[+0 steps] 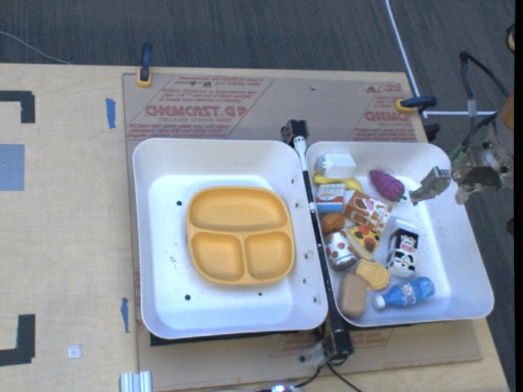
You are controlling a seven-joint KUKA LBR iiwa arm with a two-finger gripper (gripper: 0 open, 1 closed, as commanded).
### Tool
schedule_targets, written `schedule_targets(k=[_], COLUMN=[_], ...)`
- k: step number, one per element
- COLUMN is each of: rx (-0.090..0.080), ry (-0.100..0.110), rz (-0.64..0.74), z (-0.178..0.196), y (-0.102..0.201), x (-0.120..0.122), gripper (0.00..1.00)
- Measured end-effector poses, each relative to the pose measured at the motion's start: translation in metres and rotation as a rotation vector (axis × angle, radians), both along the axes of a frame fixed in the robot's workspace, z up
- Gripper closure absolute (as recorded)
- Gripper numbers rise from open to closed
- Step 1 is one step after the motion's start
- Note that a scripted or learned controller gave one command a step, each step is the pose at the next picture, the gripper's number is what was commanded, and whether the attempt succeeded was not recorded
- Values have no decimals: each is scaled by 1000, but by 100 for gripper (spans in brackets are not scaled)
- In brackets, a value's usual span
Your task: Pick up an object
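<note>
Currently the gripper (439, 183) hangs over the far right part of the right bin (470, 256), coming in from the right side of the scene. One grey finger (428, 186) is visible, pointing to the left and a little toward the near side; whether the claw is wide or narrow, one cannot tell from this view. Nothing is seen between its fingers.

Just left of the finger, apart from it, lies a purple object (387, 184); its long axis runs from far left to near right. Nearer to the camera stands a small black and white carton (402, 251) with a cow pattern. At the near side of the bin lies a blue bottle (406, 293), with its long axis almost left to right and the white cap end pointing left. Beside it is a yellow waffle-like piece (373, 273) and a tan rounded piece (353, 295), the latter with its long axis going far to near.

Along the left wall of this bin are a white box (337, 167), a colourful snack packet (367, 212) and a small can (339, 249).

The left bin (155, 243) holds a yellow divided plate (240, 234), with one wide compartment on the far side and two smaller ones on the near side. Both bins rest on a cardboard sheet (196, 104).
</note>
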State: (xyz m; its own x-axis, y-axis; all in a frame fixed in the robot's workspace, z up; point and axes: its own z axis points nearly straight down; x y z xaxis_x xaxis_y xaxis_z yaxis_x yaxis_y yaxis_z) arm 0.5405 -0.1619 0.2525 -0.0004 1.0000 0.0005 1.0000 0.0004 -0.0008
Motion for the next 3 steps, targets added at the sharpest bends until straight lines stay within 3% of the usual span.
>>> schedule_targets(k=[1, 2, 3], rx=[0, -2, 1], ry=[1, -4, -3], rz=[-1, -1, 2], z=[-143, -133, -67], y=[19, 19, 100], x=[-46, -44, -32], gripper=[0, 100, 100])
